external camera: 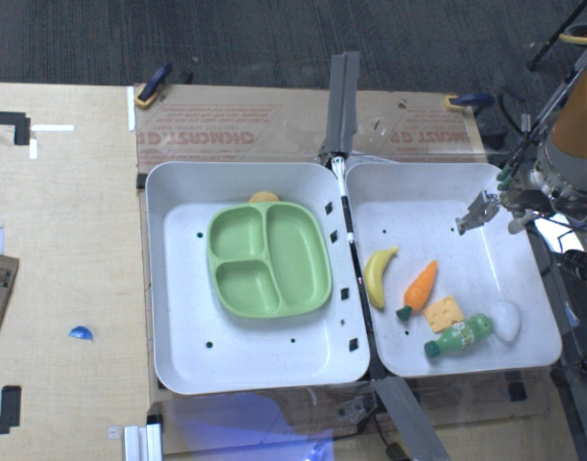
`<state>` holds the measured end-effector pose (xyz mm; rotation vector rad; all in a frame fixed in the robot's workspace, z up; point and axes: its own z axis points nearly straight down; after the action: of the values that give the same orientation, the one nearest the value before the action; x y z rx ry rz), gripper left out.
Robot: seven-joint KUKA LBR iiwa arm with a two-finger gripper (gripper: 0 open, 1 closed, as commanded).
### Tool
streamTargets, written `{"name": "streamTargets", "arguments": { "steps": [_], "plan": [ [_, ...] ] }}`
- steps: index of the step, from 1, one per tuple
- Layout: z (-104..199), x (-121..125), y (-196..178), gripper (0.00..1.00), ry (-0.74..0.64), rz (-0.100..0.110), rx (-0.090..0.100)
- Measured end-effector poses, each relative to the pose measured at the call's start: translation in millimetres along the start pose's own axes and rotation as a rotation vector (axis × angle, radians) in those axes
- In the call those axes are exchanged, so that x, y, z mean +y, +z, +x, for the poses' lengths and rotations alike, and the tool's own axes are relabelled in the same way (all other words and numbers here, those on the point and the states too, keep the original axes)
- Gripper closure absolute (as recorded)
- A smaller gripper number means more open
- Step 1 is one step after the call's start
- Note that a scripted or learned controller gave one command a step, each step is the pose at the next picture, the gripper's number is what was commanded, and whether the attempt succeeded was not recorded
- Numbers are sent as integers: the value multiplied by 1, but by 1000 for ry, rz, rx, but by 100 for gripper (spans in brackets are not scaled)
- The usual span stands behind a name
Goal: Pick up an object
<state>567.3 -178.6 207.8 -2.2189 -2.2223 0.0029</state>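
Nearest the camera, along the front wall of the right bin (408, 358), a small green bottle (459, 336) lies on its side with its dark cap pointing left. A pale, whitish rounded object (505, 321) sits just beside the bottle's right end; I cannot tell what it is. Touching the bottle from behind is a yellow wedge that looks like toy cheese (443, 312), and leaning against that wedge is a toy carrot (420, 287), orange tip up and to the right, green stub down and to the left. Just left of the carrot, close to the wall shared by the two bins, a toy banana (376, 275) lies curved, its tip toward the far side.

Across that wall, the left bin (173, 257) holds a green divided plate (270, 258) with three compartments, lying flat near the middle. A small yellow-orange thing (264, 198) peeks out from behind the plate's far rim; most of it is hidden.

Farther back, over the far right part of the right bin, my gripper (493, 216) hangs well apart from the toys. My two fingers stand apart, one at the left (476, 213), with nothing between them. Beyond both bins lies a sheet of printed cardboard (231, 125).
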Motion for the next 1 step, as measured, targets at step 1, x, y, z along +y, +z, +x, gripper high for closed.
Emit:
{"name": "streamTargets", "arguments": {
  "steps": [1],
  "plan": [
    [37, -28, 116, 0, 0, -2, 0]
  ]
}}
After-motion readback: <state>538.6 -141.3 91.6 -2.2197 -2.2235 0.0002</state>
